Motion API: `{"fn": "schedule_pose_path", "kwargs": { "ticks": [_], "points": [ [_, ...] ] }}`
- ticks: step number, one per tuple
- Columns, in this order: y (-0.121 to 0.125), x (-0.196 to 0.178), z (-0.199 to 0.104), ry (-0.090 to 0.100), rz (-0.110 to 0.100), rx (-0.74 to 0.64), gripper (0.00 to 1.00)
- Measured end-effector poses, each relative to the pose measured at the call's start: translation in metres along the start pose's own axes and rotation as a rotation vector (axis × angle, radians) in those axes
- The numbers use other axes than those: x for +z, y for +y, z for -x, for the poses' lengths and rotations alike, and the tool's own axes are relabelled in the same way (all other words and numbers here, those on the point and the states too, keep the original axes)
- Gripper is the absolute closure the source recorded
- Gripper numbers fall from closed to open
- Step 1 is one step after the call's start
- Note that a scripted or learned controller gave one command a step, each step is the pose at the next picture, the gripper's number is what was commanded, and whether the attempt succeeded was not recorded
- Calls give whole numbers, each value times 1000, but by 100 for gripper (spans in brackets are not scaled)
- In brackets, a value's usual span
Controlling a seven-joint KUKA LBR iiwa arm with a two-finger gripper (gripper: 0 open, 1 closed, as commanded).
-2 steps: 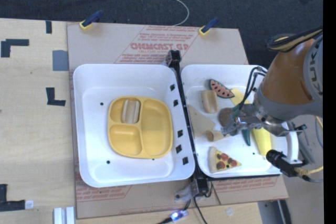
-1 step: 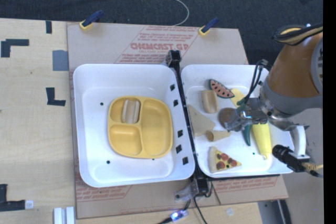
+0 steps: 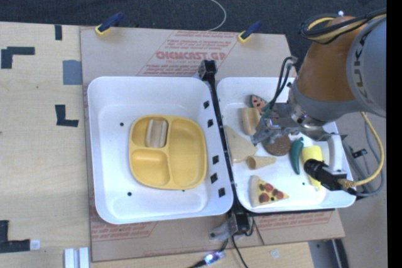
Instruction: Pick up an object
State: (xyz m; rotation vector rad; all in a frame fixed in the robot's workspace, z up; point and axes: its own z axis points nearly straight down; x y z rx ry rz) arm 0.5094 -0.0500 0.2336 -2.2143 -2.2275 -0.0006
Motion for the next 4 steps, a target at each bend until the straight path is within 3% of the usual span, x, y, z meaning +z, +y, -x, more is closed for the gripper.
{"fn": "schedule_pose_path", "kwargs": {
  "ticks": [1,2,3,4],
  "points": [
    [26,5,-26,-1,-1,1,100],
    [11,4,-14,-2,-3,6,100],
    [20,2,-26,-1,-1,4,100],
    [16,20,-15,-2,-4,6,100]
  ]
}}
